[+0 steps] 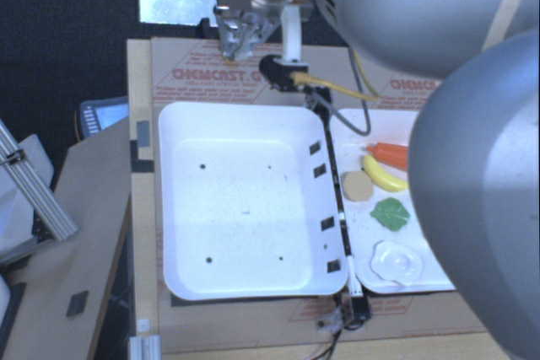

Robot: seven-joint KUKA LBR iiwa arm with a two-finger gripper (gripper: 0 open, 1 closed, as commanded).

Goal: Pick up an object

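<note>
Found the gripper (239, 42) above the cardboard (194, 73), past the far rim of the left bin (169, 181); could not tell how wide it stood. Counted five things in the right bin (364, 281): one carrot (391, 153), one banana (384, 175), one tan disc (358, 186), one green leaf (391, 213) and one pale lump (396, 262). Lost that bin's right side behind the arm (422, 4).

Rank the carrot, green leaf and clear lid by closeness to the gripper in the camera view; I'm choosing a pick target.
From the gripper, raised beyond the bins' far edge:
1. Carrot, far end of the right bin.
2. Green leaf, middle of that bin, past the yellow banana.
3. Clear lid, near end of that bin.
</note>
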